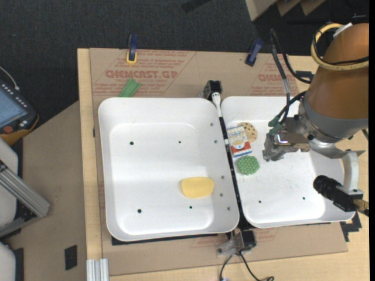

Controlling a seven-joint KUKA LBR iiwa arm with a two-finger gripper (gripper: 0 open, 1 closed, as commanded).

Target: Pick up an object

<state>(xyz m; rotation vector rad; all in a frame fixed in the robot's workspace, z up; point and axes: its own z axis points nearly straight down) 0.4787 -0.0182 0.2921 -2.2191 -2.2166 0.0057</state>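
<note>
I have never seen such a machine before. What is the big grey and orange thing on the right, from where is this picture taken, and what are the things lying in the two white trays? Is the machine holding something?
The picture comes from one fixed camera above the bench, looking down at a slant. The big grey and orange thing is a robot arm reaching in from the right. At its end is a gripper, a tool with two fingers for picking things up. It hangs over the right bin.

Two shallow white bins sit side by side on a cardboard sheet. The left bin holds one yellow, rounded object. In the right bin, near its left wall, lie a speckled cookie-like disc, a small red, white and blue packet and a green bumpy ball.

I see nothing between the fingers, so it does not seem to hold anything.
</note>
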